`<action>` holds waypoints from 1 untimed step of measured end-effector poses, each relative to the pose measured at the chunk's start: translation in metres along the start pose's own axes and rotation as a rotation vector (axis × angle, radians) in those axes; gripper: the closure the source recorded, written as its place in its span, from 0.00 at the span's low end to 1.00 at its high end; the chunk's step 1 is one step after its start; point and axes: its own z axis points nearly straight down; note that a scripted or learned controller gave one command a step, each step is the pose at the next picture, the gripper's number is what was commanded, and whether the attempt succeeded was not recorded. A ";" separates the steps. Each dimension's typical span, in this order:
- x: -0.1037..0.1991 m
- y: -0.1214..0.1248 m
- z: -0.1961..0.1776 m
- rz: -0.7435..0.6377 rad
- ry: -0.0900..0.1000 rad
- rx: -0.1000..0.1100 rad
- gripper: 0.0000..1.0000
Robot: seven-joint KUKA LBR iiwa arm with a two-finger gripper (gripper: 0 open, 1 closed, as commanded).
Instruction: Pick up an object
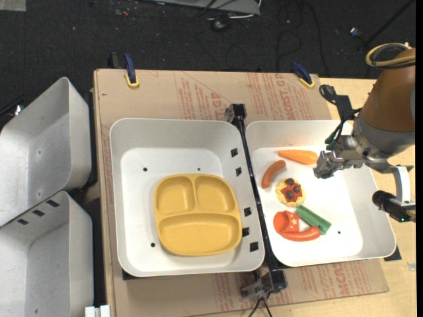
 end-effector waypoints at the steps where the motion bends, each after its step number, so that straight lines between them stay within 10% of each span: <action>1: 0.054 0.012 -0.014 -0.005 0.003 0.003 1.00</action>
